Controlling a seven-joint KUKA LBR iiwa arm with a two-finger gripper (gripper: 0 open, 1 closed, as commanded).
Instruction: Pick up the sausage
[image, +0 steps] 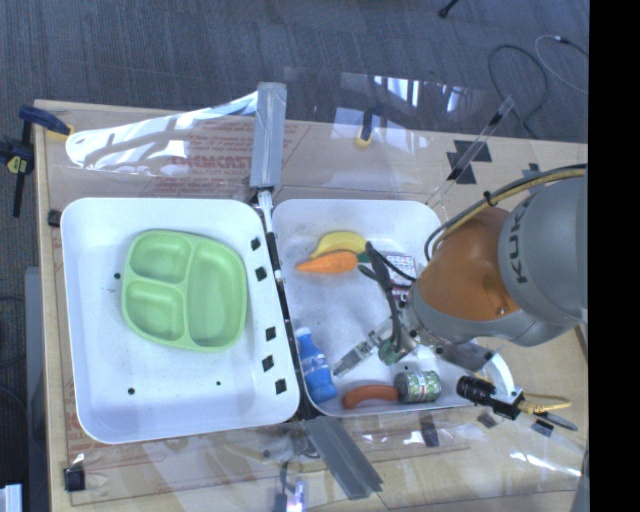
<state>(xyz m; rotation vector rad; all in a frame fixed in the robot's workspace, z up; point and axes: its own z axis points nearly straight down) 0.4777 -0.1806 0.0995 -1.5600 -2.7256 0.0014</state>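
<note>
Far left of the gripper (372, 352), in the left bin (90, 380), sits a green divided plate (185, 289), three compartments. Behind the bins lies clear plastic sheet w/ red print (170, 148), wording too blurred to read. In the right bin (300, 215), a blue bottle (315, 366) lies just left of the gripper, along the bin's left wall. Carrot (328, 264) and banana (342, 242) are beyond the gripper, touching each other. Gripper fingers stand apart, holding nothing. Sausage (371, 396) lies just below the gripper, near the front wall, apart from it. Green can (417, 385) is beside the sausage's right end; label unreadable. Arm (520, 270) at right shows part of "KUKA" lettering.
</note>
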